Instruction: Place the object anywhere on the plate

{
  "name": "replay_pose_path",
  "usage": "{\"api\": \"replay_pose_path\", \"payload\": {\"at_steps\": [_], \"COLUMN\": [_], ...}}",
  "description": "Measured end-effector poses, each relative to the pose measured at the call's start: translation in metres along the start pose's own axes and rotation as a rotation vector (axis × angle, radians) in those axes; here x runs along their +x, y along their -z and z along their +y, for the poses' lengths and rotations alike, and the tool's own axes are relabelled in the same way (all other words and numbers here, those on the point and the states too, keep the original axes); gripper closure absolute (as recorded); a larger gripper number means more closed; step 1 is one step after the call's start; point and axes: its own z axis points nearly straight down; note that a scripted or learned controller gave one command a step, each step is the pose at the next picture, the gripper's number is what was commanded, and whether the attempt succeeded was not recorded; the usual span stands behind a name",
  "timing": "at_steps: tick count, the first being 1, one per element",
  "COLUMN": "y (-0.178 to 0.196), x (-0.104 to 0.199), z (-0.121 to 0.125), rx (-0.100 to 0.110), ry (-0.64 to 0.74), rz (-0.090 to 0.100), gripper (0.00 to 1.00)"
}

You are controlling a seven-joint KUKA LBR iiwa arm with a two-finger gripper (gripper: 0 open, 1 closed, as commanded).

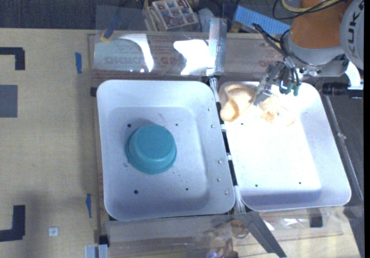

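One object (230,102), pale, lies upper centre in the right bin (289,187); pincer (270,86) state unclear; teal plate (151,148) not yet loaded.

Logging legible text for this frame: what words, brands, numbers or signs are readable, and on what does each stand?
"KU": dark letters on the grey arm at the right edge, cut off by the frame.
Shiny panel behind the left bin: faint lettering under glare, too blurred to read.
Printed box on the floor beyond the bench: pictures and print, too small to read.
Teal plate, both bins, gripper: no text seen.
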Motion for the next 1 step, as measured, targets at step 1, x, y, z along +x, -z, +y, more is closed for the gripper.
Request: {"api": "replay_pose_path", "payload": {"at_steps": [1], "y": [0.0232], "x": [-0.0017], "z": [0.0007], "rx": [-0.001], "ry": [-0.001], "rz": [-0.005], "gripper": [1.00]}}
